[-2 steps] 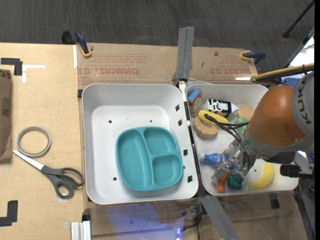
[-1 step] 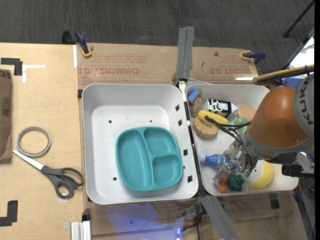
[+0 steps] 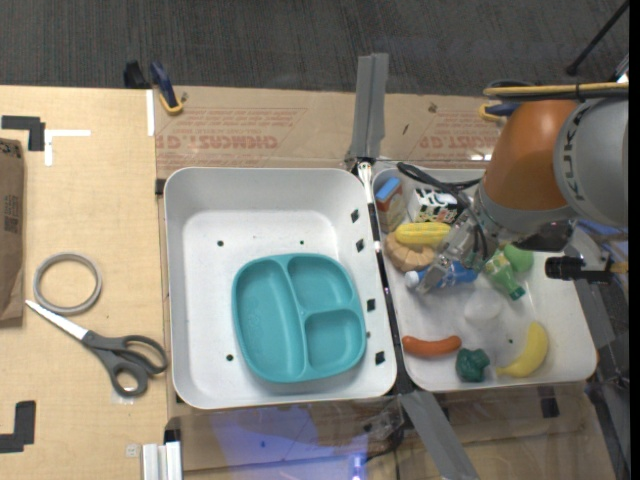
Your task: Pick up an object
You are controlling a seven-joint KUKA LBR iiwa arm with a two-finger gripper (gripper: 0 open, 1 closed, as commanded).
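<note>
Camera view | tool low in right bin | grip state unclear | yellow banana curved, lying free

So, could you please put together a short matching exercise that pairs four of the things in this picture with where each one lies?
Things:
1. teal divided plate
2. scissors
3. banana
4. roll of tape

Places:
A. near corner of the right bin
B. on the bench, left of the bins, nearer the camera
C. middle of the left bin
D. on the bench, left of the bins, just beyond the scissors

Pairs: 1-C, 2-B, 3-A, 4-D
</note>
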